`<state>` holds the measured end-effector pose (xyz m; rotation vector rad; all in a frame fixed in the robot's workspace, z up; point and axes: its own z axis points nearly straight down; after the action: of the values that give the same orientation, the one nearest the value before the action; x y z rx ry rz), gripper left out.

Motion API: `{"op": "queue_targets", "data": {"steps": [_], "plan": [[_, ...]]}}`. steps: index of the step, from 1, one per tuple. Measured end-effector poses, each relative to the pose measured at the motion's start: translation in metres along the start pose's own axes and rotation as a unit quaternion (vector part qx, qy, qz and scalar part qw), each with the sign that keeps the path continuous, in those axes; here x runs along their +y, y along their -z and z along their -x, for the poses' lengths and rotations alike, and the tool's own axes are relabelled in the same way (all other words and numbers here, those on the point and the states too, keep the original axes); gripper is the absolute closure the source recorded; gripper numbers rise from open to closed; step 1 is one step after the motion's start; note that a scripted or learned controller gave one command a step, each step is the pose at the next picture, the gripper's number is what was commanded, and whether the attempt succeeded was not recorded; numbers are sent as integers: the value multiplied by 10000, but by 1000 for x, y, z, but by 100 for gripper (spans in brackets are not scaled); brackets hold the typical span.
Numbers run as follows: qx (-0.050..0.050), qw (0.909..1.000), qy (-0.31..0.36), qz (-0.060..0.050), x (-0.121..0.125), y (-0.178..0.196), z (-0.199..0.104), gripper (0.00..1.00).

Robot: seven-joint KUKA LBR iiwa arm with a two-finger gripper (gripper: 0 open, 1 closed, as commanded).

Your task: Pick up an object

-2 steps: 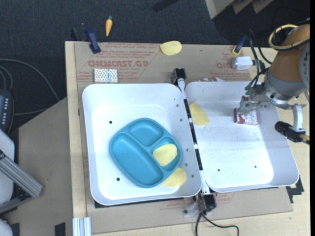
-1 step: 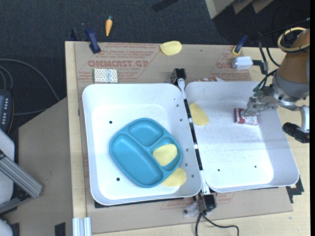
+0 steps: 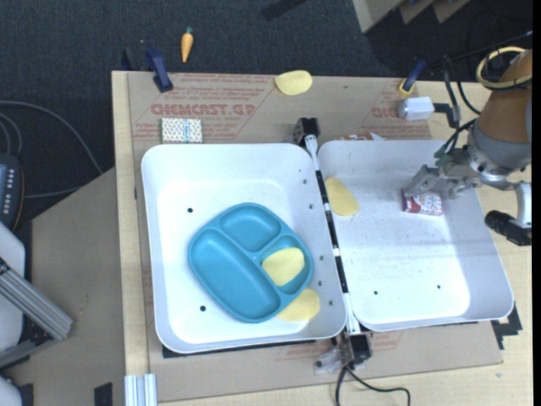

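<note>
In the right bin, a small red and white packet lies near the far right. My gripper hangs right over the packet's far edge, reaching in from the right on the grey arm. It is low and close to the packet, but touch cannot be judged. A pale yellow piece rests against the right bin's left wall. The left bin holds a blue divided plate with a yellow piece in one compartment. Another yellow piece lies beside the plate.
On the bench behind the bins lie a yellow piece, a patterned square, a blue clamp and a white box. A toy carrot lies on the floor beyond. The ridge between the bins runs down the middle.
</note>
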<state>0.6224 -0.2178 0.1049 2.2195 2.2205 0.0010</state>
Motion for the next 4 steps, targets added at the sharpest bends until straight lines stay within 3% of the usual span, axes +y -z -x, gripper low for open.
{"op": "queue_targets", "data": {"steps": [1,2,3,4], "plan": [[-8,10000,2,16,1,11,0,100],[-9,10000,2,13,1,10,0,0],[-32,10000,-2,55,-30,-15,-45,0],[-5,10000,-5,2,-26,23,-17,0]]}}
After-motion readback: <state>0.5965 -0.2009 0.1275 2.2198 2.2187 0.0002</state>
